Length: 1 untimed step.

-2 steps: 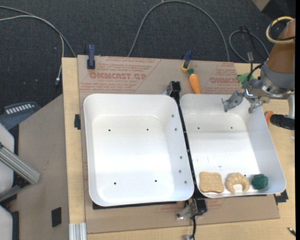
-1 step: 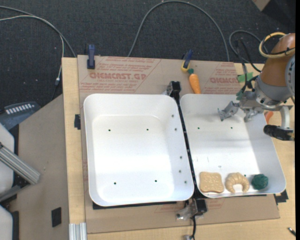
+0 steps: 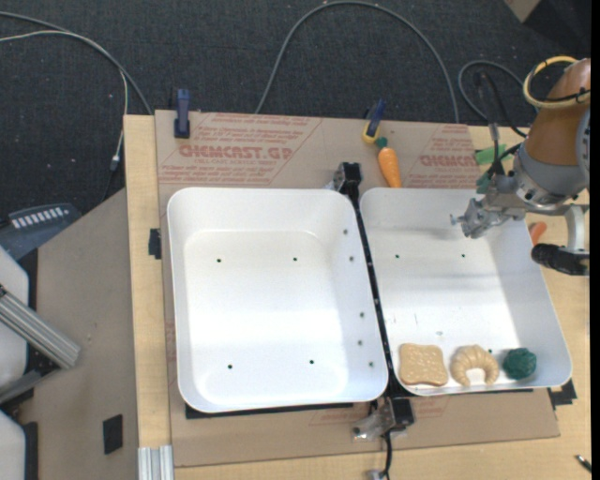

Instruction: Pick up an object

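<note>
Bench bins point(image 3: 281, 394): toast point(image 3: 422, 365), croissant point(image 3: 474, 365), green ball point(image 3: 520, 363) far from tool point(image 3: 476, 217), grip unclear.

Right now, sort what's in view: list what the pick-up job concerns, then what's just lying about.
For the job:
- cracker-like piece
- croissant-shaped piece
- dark green lump
- right bin holding them
- gripper, over that bin's far end

Lying about:
- left bin
- toy carrot beyond the bins
- blue clamps

You have an orange carrot toy point(image 3: 388, 167) lying on the desk point(image 3: 272, 145) just behind the two bins, beside a blue clamp point(image 3: 374, 120). A second blue clamp point(image 3: 181, 111) grips the desk's far left edge, and cables point(image 3: 375, 14) trail across the dark floor.
</note>
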Tool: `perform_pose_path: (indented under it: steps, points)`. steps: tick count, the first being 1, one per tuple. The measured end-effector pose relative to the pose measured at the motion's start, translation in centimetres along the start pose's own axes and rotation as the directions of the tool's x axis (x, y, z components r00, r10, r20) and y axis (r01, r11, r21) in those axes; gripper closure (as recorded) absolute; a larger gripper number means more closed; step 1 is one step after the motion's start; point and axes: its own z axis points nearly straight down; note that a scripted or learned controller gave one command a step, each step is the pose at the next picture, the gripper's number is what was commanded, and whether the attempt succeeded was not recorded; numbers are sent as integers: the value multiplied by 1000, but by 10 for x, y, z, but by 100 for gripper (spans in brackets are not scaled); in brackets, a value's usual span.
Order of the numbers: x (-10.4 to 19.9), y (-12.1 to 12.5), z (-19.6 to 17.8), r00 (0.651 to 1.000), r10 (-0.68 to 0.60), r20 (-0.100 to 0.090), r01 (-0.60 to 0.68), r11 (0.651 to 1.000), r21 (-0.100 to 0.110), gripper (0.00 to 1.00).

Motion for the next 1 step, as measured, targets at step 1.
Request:
perform_pose_path:
  steps: [1]
  points:
    - [1, -2, -44, 1000, 1, 0, -1, 1000, -2, 100]
